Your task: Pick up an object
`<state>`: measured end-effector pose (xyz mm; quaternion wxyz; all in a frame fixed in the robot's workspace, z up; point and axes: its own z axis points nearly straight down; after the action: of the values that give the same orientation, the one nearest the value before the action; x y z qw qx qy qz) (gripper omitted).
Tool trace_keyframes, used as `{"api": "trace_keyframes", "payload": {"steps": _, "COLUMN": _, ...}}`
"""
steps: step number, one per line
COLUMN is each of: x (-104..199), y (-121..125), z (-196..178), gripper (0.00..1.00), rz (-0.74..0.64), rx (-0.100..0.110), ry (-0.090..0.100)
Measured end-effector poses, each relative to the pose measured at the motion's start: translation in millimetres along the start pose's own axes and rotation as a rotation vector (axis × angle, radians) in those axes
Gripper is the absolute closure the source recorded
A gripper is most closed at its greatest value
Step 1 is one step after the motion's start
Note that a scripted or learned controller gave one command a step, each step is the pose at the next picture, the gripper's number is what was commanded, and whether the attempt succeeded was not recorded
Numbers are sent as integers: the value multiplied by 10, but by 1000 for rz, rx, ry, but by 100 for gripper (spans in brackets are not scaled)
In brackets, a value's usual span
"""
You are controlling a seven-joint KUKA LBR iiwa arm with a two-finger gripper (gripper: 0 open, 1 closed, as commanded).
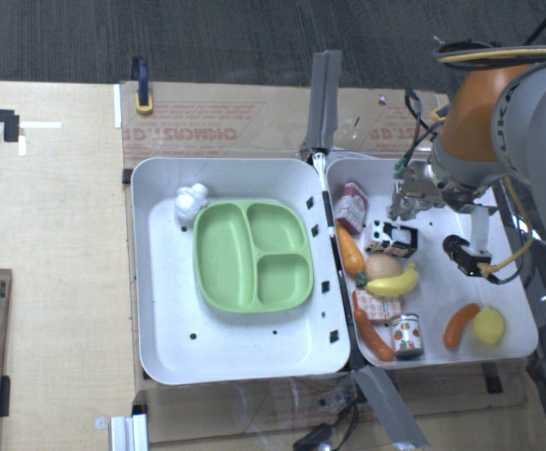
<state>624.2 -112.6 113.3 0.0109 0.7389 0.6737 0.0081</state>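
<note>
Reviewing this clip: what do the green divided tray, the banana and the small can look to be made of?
Green tray: likely moulded plastic, matte, uniform colour with soft rounded compartment edges. Banana: probably plastic toy food, smooth and evenly yellow with a slight sheen. Small can: printed label wrap around it; metal or plastic underneath cannot be told.

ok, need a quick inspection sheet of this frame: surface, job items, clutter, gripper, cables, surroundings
Surface: wooden bench bearing two shallow white bins, left bin and right bin.
Job's things: in the right bin, yellow plastic banana, orange carrot, orange sausage, yellow lemon, small red-labelled can, black-and-white toy.
Clutter: green three-compartment plate and a small white lump in the left bin.
Gripper: two-finger gripper above the right bin's back part; grasp unclear.
Cables: black cables along the arm.
Surroundings: blue clamp at the bench's back edge; dark floor beyond.
</note>
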Motion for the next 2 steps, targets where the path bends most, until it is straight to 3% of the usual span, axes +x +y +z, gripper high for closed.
{"api": "trace_keyframes", "payload": {"steps": 1, "x": 1, "y": -1, "z": 1, "gripper": 0, "rz": 0, "rx": 0, "ry": 0}}
{"api": "trace_keyframes", "payload": {"steps": 2, "x": 10, "y": -627, "z": 200, "gripper": 0, "rz": -84, "rx": 28, "ry": 4}}
